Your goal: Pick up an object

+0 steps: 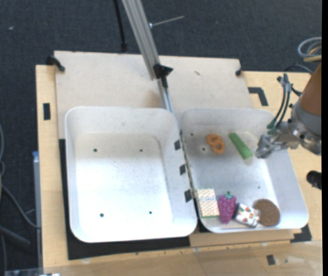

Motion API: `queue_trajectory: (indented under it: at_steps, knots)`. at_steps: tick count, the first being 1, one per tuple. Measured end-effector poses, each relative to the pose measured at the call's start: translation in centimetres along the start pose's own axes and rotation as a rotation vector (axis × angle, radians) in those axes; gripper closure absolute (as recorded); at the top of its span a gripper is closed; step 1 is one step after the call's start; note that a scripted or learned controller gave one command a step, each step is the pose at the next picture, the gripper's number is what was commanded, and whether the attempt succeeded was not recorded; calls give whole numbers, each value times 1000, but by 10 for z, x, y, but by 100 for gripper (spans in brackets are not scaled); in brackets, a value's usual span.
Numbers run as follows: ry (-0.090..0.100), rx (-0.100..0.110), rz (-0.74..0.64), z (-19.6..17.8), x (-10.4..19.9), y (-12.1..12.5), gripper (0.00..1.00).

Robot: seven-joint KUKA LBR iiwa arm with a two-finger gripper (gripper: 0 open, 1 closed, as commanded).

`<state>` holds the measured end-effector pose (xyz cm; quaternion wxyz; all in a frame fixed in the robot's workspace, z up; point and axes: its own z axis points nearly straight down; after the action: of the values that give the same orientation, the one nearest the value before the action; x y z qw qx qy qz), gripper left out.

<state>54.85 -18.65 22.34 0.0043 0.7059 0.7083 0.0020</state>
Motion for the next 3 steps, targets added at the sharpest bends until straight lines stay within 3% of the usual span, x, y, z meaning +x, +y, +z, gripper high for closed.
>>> queue_trajectory:
  at_steps: [1,3]
  knots:
    - [1,7,-2,-1,-1,1,100]
    - [5,6,-5,-23,101,-6,100]
